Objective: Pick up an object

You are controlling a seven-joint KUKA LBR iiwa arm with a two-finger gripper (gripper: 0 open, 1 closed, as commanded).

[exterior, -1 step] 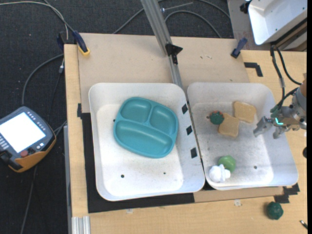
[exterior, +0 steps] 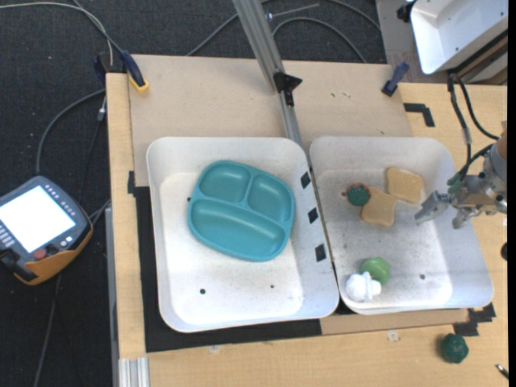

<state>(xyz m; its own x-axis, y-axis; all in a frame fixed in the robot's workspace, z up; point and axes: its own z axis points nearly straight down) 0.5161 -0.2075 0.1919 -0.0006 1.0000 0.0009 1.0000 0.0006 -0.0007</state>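
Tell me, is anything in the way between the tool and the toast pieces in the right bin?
Nothing visible is. The tool sits at the right bin's right side, and bare bin floor lies between it and the two toast pieces. The small tomato-like toy sits beyond them, on their far side.

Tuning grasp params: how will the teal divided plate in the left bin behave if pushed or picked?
The teal divided plate looks like rigid moulded plastic, so probably stiff and light. It lies flat in the left bin, so it would likely slide, not roll. Its low, rounded rim may slip from a pinch.
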